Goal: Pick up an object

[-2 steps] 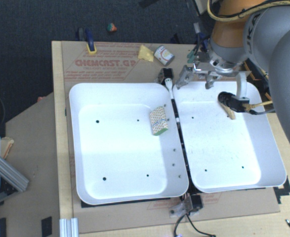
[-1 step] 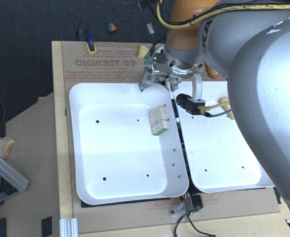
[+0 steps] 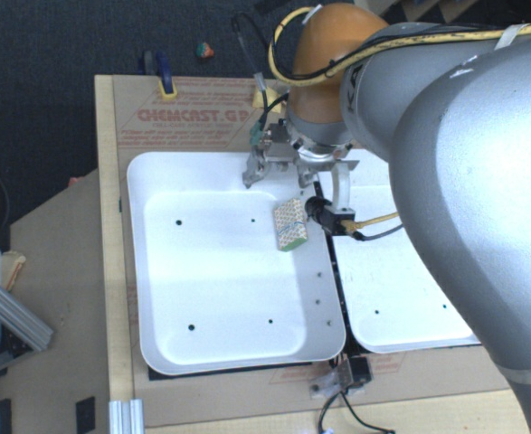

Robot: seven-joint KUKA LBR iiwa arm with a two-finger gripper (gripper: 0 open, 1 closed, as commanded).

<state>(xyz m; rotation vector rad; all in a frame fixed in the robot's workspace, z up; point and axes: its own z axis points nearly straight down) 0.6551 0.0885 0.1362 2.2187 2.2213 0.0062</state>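
My jaws stand apart over the far end of a bin, as best I can judge from the slanted view, with only bare white floor showing between them, so my gripper (image 3: 278,177) is released and carries nothing. Behind the jaws rises my arm (image 3: 464,152), grey and bulky, with its orange band (image 3: 324,39) just above the wrist. Under everything lies the bench (image 3: 193,116), a tan board that runs on past the jaws to the far side. The bin (image 3: 220,333) beneath the jaws is shallow and white, and most of its floor stretches away toward the camera; the neighbour bin (image 3: 401,315) sits wall to wall with it, on the arm's side of the jaws. The one thing to pick is a small patterned block (image 3: 290,222), pale with a green and white print. It lies flat on the floor just toward the camera from my jaws, slightly to the arm's side and close against the wall shared by the two bins. I judge it light and probably soft, like a sponge or foam pad, so it should give under a squeeze rather than slip or break. I would take it across its narrow width, mid-length, keeping the jaw nearest the wall clear of the rim.
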